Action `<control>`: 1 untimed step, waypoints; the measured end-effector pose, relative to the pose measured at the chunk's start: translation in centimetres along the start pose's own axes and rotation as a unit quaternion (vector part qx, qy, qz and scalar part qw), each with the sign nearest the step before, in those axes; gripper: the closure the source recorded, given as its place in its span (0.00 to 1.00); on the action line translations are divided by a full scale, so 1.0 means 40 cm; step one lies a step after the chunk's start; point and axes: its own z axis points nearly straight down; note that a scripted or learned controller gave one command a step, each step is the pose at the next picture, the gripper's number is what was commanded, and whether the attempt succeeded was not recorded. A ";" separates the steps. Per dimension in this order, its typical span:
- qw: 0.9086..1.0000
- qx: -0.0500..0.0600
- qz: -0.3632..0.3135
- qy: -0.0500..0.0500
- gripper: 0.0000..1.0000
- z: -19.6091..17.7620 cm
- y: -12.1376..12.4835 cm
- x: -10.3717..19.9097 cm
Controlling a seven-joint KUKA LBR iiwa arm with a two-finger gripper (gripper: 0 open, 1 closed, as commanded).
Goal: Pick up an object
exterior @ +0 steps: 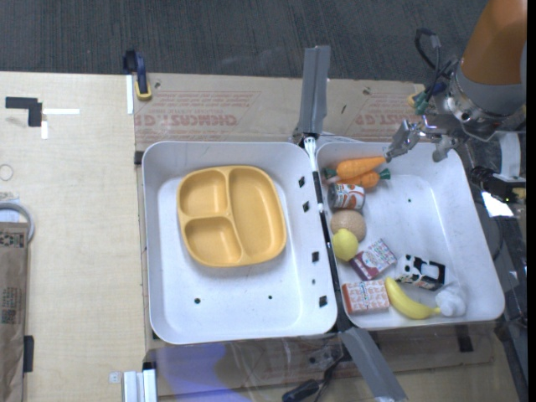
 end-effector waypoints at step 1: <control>1.000 0.000 -0.012 0.000 0.00 0.317 0.048 -0.026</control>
